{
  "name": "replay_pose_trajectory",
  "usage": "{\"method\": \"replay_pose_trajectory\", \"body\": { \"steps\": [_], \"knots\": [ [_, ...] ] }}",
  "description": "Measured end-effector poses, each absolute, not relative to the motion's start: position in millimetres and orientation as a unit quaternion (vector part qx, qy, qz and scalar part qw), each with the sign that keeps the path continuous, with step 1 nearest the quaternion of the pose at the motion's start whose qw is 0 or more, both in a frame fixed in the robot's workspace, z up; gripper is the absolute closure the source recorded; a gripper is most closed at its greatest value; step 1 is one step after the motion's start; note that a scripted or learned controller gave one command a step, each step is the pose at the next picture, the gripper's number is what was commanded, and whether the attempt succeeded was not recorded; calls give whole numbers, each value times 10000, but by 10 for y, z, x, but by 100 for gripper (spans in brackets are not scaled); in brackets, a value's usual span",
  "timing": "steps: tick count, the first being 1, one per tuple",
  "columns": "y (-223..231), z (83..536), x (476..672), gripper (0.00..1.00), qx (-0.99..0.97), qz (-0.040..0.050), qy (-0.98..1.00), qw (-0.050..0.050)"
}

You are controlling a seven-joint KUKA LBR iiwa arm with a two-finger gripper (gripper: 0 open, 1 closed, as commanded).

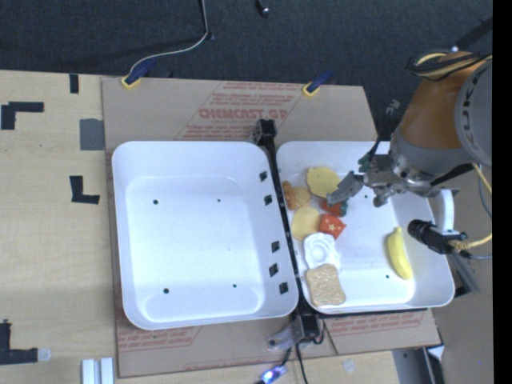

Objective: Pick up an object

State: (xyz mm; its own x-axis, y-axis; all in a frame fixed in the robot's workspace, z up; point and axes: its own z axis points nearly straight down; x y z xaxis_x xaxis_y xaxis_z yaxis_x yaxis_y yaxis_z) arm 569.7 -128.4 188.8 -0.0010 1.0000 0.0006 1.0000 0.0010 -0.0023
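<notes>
Along the left part of the bench [48, 214], bare wood carries a few dark tape marks, and a cardboard sheet [240, 110] lies under both bins. On that sheet the left bin [132, 174] sits with its white floor showing four small dark dots. Just right of it, touching along a row of black clips [276, 246], stands the right bin [432, 294], and its load crowds against its left wall. Near that wall's upper half lie a small orange-brown piece [294, 194] and a round yellow piece [322, 180]; below them come a pale yellow piece [304, 222], a red piece [332, 226], a white cup-like thing [320, 252] and a tan bread-like slab [326, 285] at the bin's lower left corner. Toward the bin's right edge a banana [399, 254] lies alone, well apart from the cluster. Above the upper middle of this bin hangs the gripper [340, 198], its dark fingers pointing down-left beside the round yellow piece and just over the red piece; whether they are open or closed, I cannot tell, and nothing is seen between them. Behind it the arm [436, 126] rises toward the right edge.
</notes>
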Motion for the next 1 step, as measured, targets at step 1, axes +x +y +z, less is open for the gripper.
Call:
{"method": "replay_pose_trajectory", "body": {
  "steps": [1],
  "knots": [
    [-1427,800,5767,0,-7071,12,-7071,2]
  ]
}}
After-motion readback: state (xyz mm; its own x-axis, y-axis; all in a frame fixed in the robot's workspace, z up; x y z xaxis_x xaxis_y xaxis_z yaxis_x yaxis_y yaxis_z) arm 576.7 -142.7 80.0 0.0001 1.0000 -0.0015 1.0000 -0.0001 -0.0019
